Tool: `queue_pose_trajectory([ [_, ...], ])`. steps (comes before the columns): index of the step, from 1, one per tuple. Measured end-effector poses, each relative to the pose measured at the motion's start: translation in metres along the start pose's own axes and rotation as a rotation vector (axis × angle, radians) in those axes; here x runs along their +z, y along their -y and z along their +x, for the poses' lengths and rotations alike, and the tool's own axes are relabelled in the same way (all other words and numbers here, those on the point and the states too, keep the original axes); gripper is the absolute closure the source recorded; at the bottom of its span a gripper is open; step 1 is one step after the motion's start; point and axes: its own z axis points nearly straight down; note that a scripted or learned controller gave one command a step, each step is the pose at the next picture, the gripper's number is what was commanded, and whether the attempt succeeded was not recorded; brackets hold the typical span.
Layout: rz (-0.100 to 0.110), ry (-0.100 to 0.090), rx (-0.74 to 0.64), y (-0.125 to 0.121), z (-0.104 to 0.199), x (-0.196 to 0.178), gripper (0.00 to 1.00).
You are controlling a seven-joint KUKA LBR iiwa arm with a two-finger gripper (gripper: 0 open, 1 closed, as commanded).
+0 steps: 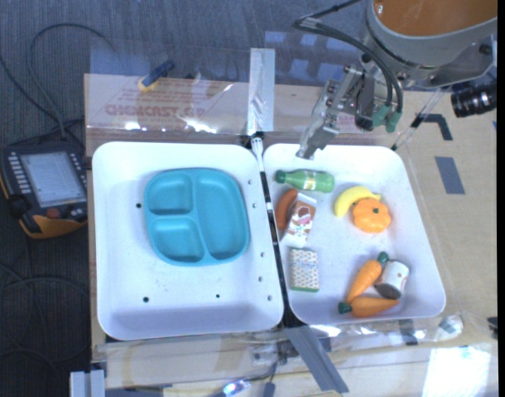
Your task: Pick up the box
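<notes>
the claw [309, 149] hung above the bin's [418, 222] far rim, its opening unclear; it should drop squarely over the box [303, 269].

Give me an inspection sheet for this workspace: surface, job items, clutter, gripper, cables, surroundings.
Surface: two white bins side by side; left bin holds a blue divided plate.
Job's things: box lies flat in the right bin, near the divider.
Clutter: green bottle, small carton, banana, orange, two carrots, small can, all in the right bin.
Gripper: gripper over the right bin's far rim, away from the box.
Cables: black cables on the floor at left.
Surroundings: handheld control pendant on grey carpet.
</notes>
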Motion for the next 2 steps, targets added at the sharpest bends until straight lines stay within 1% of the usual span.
queue_pose_trajectory([
  [2,0.001,0.005,0.005,-0.0011,-0.0053,-0.0176,1.00],
])
